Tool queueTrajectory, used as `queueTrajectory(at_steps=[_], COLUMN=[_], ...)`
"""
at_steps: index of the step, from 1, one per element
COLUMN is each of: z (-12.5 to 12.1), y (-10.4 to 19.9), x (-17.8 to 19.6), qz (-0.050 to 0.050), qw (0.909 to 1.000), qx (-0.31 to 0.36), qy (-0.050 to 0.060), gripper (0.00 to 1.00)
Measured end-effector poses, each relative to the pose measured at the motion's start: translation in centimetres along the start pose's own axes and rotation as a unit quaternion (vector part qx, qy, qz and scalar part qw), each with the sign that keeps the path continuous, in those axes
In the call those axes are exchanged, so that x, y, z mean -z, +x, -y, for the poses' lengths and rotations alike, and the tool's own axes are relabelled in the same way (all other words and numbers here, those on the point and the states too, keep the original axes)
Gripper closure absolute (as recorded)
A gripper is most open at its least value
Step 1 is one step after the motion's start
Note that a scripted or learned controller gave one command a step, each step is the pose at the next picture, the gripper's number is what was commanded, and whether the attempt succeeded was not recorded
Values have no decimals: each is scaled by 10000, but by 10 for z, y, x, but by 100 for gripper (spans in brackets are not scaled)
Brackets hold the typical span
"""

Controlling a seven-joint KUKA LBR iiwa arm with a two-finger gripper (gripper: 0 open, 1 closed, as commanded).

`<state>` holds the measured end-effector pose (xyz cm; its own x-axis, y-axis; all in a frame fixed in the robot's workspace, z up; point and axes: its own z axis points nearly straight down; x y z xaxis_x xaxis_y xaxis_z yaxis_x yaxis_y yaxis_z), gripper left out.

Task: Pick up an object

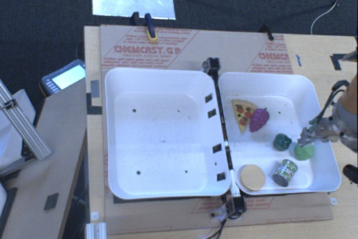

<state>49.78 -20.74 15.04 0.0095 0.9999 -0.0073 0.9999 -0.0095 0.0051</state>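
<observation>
Left bin sits bare; every toy is in the right bin, so the arm leans over its right edge. The gripper hangs right at the light green ball, likely the target, near that edge; its opening I cannot tell.
</observation>
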Motion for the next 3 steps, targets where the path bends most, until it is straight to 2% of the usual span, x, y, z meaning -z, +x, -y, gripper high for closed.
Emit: queueTrajectory(at_steps=[1,2,3], z=[-25,-65,-12], y=[36,84,77], x=[103,212,144], qz=[-22,-27,-41], qw=[9999,9999,10000], qx=[89,104,44], qy=[-43,-59,48], gripper=[100,100,100])
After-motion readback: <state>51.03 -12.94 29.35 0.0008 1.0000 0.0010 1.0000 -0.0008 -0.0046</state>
